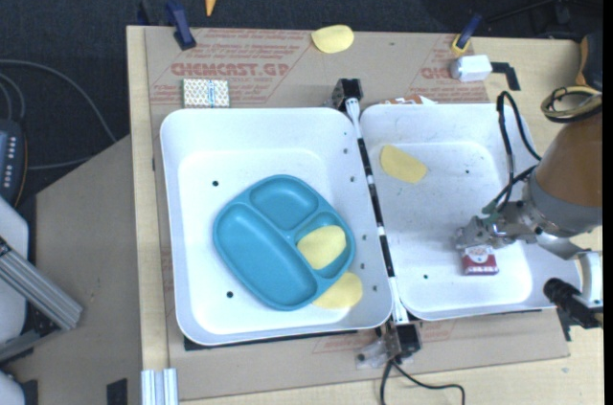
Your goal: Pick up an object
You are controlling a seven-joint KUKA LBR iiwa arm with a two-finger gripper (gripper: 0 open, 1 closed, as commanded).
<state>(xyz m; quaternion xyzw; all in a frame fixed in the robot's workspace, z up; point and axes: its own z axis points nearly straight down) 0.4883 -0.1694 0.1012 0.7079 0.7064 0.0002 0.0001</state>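
Two white bins sit side by side on the bench, joined along a dark centre seam. The right bin point(421, 288) serves as landmark. Inside it, near its front right corner, lies a small red-and-white packet point(480, 261); the gripper point(476, 238) is lowered directly over the packet's far edge, at or touching it, and whether its jaws are spread or closed cannot be told from this angle. A yellow chip point(403, 165) lies toward the far left of the same bin, well apart from the packet. To the left of the right bin, the left bin point(192, 164) holds a blue divided tray point(263, 245) with a yellow piece point(323, 245) in one compartment, and another yellow piece point(341, 292) just beside the tray's near edge.
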